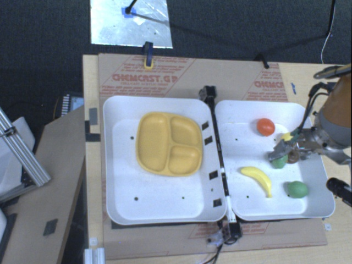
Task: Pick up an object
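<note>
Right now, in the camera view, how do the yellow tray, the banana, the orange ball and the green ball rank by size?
1. yellow tray, by far
2. banana
3. green ball and orange ball: they look alike, so no ranking.

The arm (336, 114) is extended in from the right, its gripper (281, 152) lowered, pointing leftward.

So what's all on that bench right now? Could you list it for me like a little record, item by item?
left bin: holds a yellow divided plate
right bin: holds the fruit-like items
orange ball: near the right bin's far side
banana: near the right bin's middle front
green ball: front right corner area
green item: small, right at the gripper's tip
gripper: low over the right bin; grip unclear
</note>
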`<state>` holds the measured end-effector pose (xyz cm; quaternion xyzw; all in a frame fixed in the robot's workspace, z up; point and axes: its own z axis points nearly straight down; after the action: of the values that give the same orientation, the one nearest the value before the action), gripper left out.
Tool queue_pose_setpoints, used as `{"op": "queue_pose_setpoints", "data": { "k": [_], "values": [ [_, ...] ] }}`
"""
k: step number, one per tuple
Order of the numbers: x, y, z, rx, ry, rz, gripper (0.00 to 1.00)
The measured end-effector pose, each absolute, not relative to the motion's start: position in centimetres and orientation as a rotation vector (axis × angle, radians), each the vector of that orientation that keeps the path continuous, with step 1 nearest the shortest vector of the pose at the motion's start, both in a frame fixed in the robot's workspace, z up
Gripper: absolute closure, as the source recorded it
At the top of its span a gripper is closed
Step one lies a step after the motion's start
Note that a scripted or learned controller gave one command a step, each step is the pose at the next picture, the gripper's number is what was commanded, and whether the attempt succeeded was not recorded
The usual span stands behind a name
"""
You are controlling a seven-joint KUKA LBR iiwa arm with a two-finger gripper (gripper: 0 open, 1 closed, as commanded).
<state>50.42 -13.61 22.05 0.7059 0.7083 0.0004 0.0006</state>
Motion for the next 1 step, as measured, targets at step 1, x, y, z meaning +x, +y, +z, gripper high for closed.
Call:
{"op": "queue_pose_setpoints", "data": {
  "k": [1],
  "values": [
    [50.43, -14.30, 17.59, 2.223, 2.224, -0.002, 0.00]
  ]
}}
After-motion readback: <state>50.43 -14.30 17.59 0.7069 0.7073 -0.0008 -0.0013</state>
